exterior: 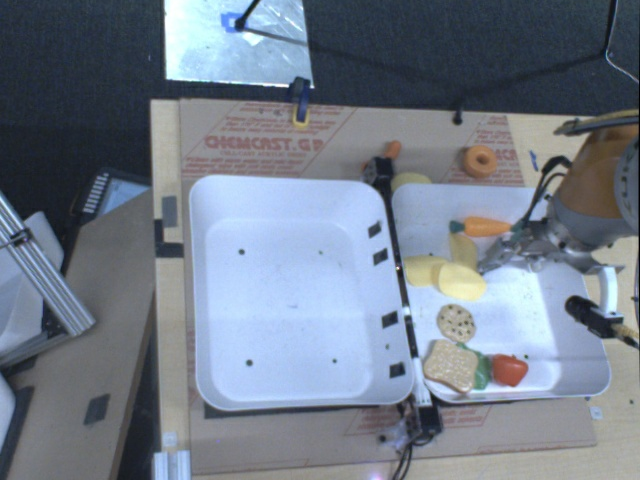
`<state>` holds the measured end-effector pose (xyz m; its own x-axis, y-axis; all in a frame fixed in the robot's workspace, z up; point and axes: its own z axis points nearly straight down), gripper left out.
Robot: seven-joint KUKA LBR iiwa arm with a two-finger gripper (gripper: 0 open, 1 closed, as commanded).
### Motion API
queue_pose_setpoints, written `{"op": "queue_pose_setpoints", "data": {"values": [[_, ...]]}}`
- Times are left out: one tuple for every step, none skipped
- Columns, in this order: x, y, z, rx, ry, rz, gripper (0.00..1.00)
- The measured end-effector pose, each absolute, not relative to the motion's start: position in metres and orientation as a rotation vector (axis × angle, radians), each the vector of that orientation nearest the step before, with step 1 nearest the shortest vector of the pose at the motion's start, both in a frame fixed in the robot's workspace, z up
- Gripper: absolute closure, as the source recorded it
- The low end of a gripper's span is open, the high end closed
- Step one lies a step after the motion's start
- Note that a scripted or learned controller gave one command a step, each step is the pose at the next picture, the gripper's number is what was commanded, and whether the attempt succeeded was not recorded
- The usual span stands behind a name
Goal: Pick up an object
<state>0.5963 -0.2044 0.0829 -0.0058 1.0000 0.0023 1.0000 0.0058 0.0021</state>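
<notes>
Nothing is lifted yet: your end effector [492, 260] sits low by the yellow piece [462, 282]; I cannot tell its opening.

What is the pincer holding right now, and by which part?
Cannot be told. The pincer sits low in the right bin, its tip beside the yellow pieces, below the carrot.

The gripper [497, 259] hangs low in the right bin [570, 368], at about three o'clock from a yellow piece [461, 282] and perhaps touching it. A carrot [485, 227] lies at twelve o'clock; a cookie [456, 322] at six.
</notes>
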Motion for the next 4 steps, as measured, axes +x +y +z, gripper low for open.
{"op": "queue_pose_setpoints", "data": {"values": [[0.510, -0.197, 0.084, -2.220, -2.215, 0.004, 0.00], [0.541, -0.136, 0.084, -2.211, -2.232, -0.006, 0.00], [0.620, -0.190, 0.087, -2.222, -2.234, -0.004, 0.00], [0.659, -0.156, 0.086, -2.203, -2.229, 0.019, 0.00]]}}
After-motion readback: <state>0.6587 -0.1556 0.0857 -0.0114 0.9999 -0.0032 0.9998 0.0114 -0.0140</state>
